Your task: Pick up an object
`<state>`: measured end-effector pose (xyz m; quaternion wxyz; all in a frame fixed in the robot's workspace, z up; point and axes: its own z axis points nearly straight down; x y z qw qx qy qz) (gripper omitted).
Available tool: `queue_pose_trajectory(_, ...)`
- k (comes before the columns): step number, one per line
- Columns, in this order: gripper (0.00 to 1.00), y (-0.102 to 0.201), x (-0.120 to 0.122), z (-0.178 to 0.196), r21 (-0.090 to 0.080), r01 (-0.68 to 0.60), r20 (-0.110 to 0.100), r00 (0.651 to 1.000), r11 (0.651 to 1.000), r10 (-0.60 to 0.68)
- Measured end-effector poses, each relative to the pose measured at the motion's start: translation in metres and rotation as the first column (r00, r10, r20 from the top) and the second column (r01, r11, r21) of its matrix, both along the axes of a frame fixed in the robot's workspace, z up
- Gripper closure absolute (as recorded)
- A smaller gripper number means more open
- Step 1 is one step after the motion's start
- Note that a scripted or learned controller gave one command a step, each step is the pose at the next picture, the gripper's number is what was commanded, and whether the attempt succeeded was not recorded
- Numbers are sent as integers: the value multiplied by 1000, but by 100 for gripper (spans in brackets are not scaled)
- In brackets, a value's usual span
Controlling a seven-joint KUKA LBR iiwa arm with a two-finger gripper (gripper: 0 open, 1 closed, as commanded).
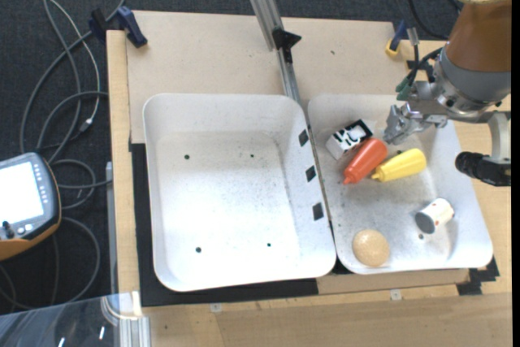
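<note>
Camera view, bench with two white bins. We are hovering the hand [404, 123] over the far part of the right bin [475, 236], just beside the yellow piece [400, 165] and the orange piece [363, 160]; whether its grip is apart or together we cannot tell, and nothing is showing between its tips. Step in hand, as we are judging it: lowering onto one item. We are advising a centred drop on a single piece, since orange and yellow are touching and the black-and-white box [349, 137] is lying against the orange one.

Right bin: those three clustered; a white cup [435, 215] and a tan ball [370, 247] lying apart, nearer the front.
Left bin [162, 175]: holding specks only.
</note>
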<state>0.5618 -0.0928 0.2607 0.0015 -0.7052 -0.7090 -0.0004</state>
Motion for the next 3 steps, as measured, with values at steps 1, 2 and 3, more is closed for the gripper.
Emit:
queue_pose_trajectory(1, 100, 55, 1, -15, 1, -1, -2, 1000, 1000, 1)
queue_pose_trajectory(2, 100, 108, 6, -28, 0, -1, -3, 1000, 1000, 1)
queue_pose_trajectory(3, 100, 162, 19, -26, 0, -2, 4, 1000, 1000, 2)
